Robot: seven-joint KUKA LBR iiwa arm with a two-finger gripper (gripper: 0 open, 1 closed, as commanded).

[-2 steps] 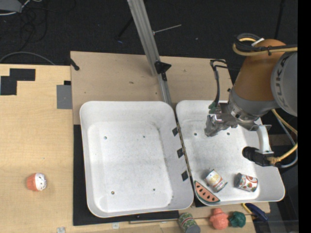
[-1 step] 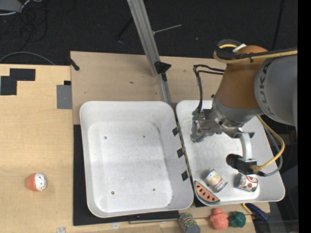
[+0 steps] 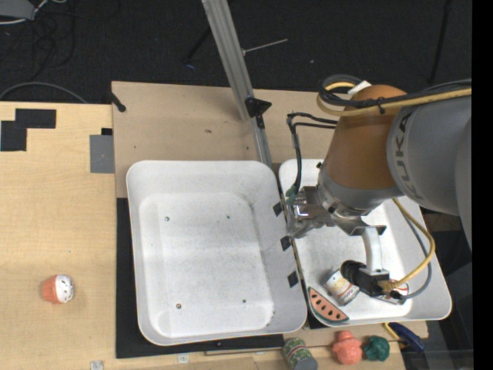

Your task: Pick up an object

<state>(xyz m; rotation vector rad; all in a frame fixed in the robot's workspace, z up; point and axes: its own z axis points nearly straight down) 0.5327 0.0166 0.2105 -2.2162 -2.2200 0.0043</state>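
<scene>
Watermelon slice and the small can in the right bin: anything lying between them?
No. In the camera view the watermelon slice lies just left of the small can, with bare floor of the right bin between.

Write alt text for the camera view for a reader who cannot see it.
A grey KUKA arm with an orange band reaches over the right white bin, which holds a watermelon-slice toy and a small can. The left white bin sits beside it.

arm hides right bin (mostly)

Grey arm with orange band, black and yellow cables, dark lettering on its casing.
</scene>
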